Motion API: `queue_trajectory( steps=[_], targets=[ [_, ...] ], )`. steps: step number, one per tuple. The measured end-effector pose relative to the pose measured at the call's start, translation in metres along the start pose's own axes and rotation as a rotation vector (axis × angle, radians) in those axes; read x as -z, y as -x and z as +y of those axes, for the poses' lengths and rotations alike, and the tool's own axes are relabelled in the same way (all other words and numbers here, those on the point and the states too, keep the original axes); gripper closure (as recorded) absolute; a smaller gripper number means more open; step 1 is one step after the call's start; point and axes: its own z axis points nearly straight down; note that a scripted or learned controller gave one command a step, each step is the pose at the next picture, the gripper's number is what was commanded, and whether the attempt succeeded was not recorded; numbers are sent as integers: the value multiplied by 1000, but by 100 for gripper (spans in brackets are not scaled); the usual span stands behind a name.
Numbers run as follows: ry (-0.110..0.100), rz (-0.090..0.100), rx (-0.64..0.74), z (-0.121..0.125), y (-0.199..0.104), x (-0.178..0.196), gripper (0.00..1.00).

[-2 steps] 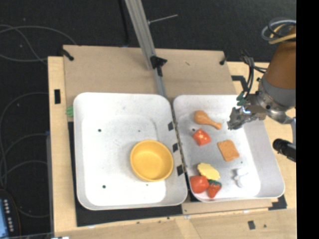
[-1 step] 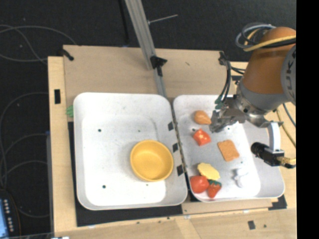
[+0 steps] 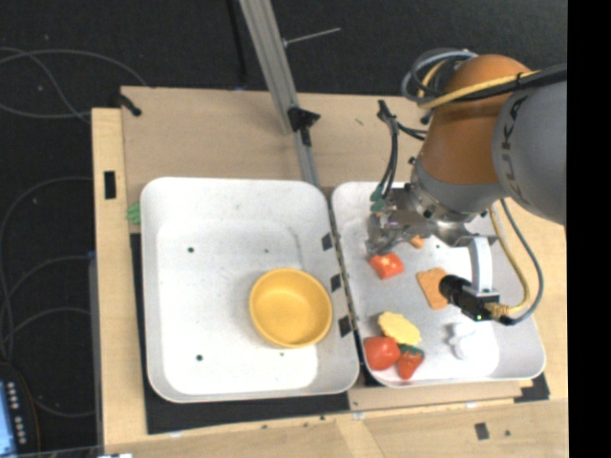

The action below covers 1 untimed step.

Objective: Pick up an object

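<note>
My gripper hangs over the upper left part of the right bin, under the orange-banded wrist. Directly below its tip lies a small orange-red block; whether the two touch cannot be made out. Also in the right bin are a flat orange piece, a yellow item, a red tomato and a strawberry near the front edge, and a small white object. A yellow bowl stands in the left bin.
A slanted metal pole rises behind the bins. A black fitting with cables hangs from the arm over the right bin. The bins' shared wall runs just left of the gripper.
</note>
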Motion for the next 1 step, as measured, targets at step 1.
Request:
queue_trajectory(
  steps=[1],
  targets=[
    [-1,2,2,8,-51,6,100]
  ],
)
